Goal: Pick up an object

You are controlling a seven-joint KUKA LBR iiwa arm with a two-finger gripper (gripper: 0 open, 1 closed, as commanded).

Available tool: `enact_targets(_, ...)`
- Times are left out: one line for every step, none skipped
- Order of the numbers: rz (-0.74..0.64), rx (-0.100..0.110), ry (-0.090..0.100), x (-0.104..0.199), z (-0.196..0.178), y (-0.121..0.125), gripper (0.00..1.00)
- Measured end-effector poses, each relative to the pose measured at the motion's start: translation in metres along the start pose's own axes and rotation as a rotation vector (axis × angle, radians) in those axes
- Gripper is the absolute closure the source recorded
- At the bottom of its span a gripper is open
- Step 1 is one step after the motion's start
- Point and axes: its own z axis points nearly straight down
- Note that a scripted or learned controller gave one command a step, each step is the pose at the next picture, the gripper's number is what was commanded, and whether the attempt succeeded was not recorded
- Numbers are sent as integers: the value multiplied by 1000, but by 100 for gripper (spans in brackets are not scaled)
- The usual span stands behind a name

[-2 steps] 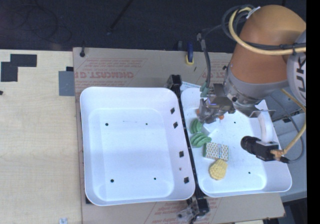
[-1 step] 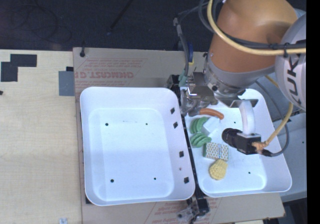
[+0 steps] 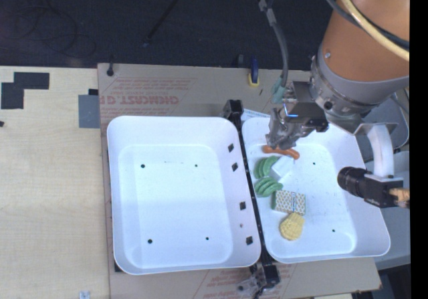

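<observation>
Pincer [image 3: 286, 140] is lowered into the right bin [image 3: 348, 237], directly over the orange carrot-like toy [image 3: 281, 152] lying at its back; whether it is clamped cannot be told.

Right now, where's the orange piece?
The orange piece lies near the back of the right bin, just under the pincer, with the green pods right in front of it.

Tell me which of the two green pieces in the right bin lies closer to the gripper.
The upper green piece, just below the orange piece under the gripper. The other green piece lies lower, beside the checked block.
</observation>
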Motion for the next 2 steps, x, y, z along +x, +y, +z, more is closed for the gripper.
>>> enact_targets(-1, 1, -1, 26, -82, 2, 100)
enact_targets(-1, 11, -3, 53, -76, 2, 100)
